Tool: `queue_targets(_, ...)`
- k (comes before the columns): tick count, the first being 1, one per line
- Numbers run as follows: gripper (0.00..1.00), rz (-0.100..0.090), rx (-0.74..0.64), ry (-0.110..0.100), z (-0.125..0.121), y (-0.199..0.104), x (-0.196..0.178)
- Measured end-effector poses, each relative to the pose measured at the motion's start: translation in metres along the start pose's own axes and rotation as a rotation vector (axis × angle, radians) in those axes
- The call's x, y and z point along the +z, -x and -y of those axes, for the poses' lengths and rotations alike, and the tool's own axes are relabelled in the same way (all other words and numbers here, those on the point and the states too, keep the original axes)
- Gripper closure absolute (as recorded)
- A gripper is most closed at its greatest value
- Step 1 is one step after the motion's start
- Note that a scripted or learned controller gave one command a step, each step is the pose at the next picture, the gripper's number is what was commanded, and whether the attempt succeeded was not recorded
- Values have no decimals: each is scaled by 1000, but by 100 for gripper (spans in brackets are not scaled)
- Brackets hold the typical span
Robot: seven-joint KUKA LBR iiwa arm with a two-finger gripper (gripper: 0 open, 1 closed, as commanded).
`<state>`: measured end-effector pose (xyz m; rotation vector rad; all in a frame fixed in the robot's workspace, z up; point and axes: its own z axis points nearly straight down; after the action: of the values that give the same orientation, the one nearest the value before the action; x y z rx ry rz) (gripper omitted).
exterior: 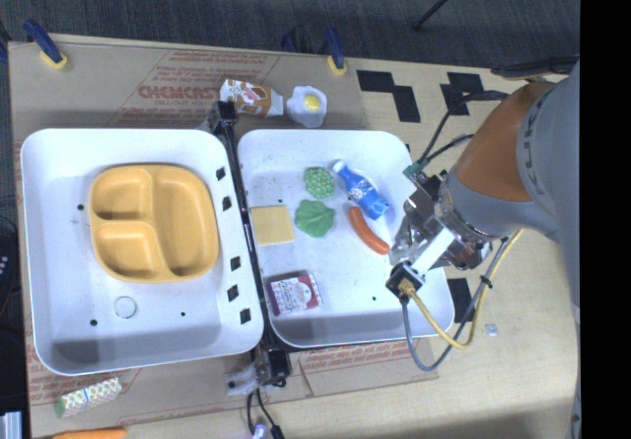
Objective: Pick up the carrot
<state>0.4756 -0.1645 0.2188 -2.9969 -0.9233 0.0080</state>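
The carrot (369, 230) is a short orange-red stick lying at a slant in the right bin (325, 329), right of centre. My gripper (405, 248) hangs just to the carrot's right, over the bin's right side, a small gap away from the carrot's lower end. Nothing shows between the gripper and the carrot. The arm's grey and orange wrist (498, 171) covers the bin's right rim.
Close above the carrot lies a blue bottle (360, 190). Further left are a green knobbly piece (318, 181), a green leaf (315, 218), a yellow cheese slice (272, 225) and a red packet (294, 293). The left bin (49, 259) holds a yellow divided plate (153, 220).
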Motion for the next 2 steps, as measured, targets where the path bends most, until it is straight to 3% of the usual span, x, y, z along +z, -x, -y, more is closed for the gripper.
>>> queue_targets(1,100,-2,125,2,-37,25,-57)
queue_targets(2,100,-2,-17,4,-38,26,-136)
